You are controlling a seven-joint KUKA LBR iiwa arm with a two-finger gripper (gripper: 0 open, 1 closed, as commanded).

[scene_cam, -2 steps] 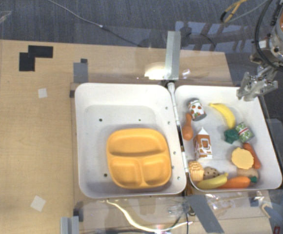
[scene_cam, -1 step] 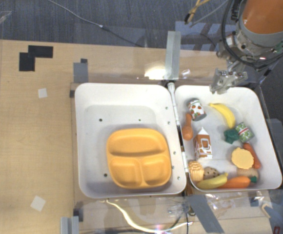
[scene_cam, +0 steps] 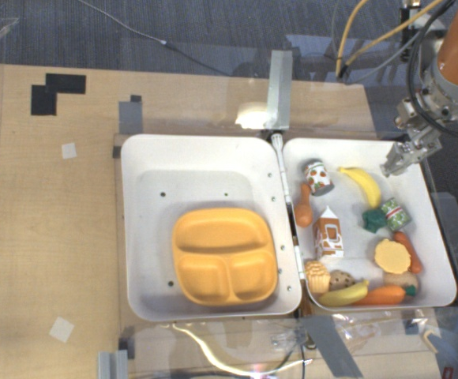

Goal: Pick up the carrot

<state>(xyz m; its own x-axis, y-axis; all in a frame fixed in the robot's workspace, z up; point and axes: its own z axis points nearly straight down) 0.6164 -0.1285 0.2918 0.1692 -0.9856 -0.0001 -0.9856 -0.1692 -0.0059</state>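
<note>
Pale wooden bench top (scene_cam: 47, 235), with black square markings (scene_cam: 55, 91) toward its far left corner and small tape patches scattered across the left side. Beyond the bench's far edge, dark blue-grey carpet (scene_cam: 174, 14) crossed by a thin cable (scene_cam: 103, 14). Upright metal bracket (scene_cam: 279, 89) standing at the bench's far edge.

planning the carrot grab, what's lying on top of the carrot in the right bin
A yellow banana overlaps the carrot's left end, and a beige block sits against its top edge. The carrot's covered left tip can't be seen.
</note>
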